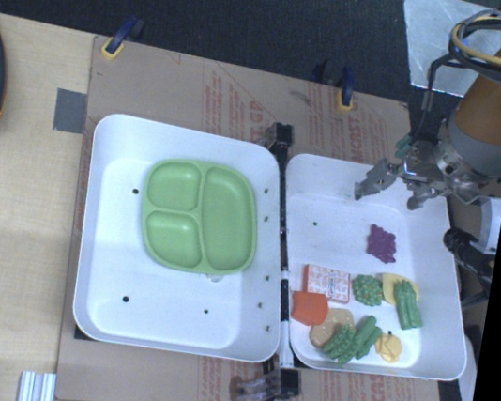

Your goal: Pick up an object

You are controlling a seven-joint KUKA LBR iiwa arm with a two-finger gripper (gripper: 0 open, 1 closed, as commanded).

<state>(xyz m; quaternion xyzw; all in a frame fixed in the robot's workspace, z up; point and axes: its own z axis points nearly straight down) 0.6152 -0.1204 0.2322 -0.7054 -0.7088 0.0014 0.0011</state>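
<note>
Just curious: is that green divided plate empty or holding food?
Empty. The green plate in the left bin shows three bare compartments; the toy food lies in the right bin.

Arm: enters from the upper right of the frame, grey body with an orange band above the wrist, a yellow-and-black cable looped over the top.
Wrist: sits at the right edge of the frame, in its upper part, pointing down and leftward.
End effector (390, 192): two dark fingers splayed apart, one tip toward the left, the other toward the right, with nothing between them.
Height: hangs clear of the surface beneath, tips not touching anything.
</note>
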